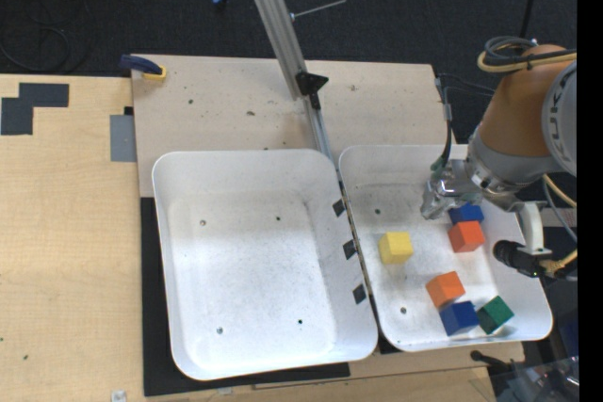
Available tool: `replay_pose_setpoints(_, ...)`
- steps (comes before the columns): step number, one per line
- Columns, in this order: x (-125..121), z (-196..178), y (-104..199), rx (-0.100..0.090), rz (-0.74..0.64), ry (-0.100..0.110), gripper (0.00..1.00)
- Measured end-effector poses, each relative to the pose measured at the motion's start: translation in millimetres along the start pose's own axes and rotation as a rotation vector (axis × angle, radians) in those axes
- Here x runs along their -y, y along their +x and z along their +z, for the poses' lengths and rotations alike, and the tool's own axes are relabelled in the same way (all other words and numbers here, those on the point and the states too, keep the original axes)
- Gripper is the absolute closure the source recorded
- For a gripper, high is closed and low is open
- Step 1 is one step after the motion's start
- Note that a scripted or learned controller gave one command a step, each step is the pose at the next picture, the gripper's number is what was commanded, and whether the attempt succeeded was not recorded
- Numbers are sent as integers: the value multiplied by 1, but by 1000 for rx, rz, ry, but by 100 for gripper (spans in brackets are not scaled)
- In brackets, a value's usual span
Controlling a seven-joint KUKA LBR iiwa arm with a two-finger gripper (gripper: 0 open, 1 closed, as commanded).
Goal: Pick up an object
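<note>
End effector (439,200) points down over the right bin (377,167) beside a blue cube (466,213); grip unclear.

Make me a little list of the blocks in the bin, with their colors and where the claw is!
bin with blocks: right bin
yellow block: alone, near the bin's left side
blue block by claw: touching a red-orange block
orange block: next to another blue block
green block: front right corner
claw: over the right bin, just left of the upper blue block
left bin: beside the right one
</note>
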State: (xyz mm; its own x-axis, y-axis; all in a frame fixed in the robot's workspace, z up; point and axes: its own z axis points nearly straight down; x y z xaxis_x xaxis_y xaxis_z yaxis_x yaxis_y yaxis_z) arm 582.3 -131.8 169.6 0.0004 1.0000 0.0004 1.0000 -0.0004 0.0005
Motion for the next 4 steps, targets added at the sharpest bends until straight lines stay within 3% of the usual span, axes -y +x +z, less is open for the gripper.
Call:
replay_pose_setpoints(2, 7, -105, 2, 1, -1, -3, 100)
replay_pose_setpoints(4, 6, -107, 100, -2, -4, 5, 100)
